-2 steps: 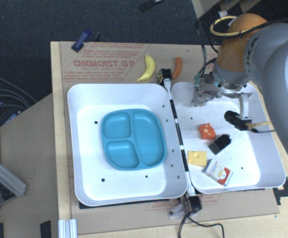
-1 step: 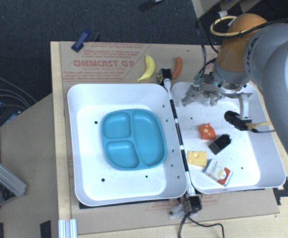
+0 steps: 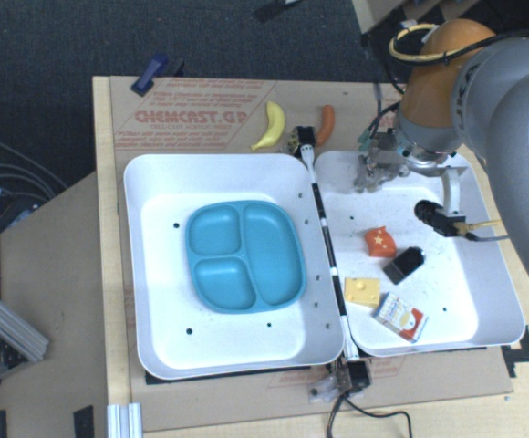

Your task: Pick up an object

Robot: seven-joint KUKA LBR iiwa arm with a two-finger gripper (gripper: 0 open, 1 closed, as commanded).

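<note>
- Gripper (image 3: 370, 179) hanging low over the far left corner of the right bin (image 3: 492, 322), nothing under it, so probably just lining up.
- Can't tell if the jaws are apart or together, too small and blurry.
- Pickable stuff all near-side in that bin: red block (image 3: 380, 241), black block (image 3: 404, 264), yellow cheese piece (image 3: 363, 291), little carton (image 3: 399, 318).
- Blue divided plate (image 3: 245, 255) parked in the left bin (image 3: 150, 336).
- Banana (image 3: 271, 125) lying out on the tabletop (image 3: 201, 117), far side.

glossy blue plastic tray (image 3: 244, 255), smooth white bins (image 3: 146, 272)
</note>
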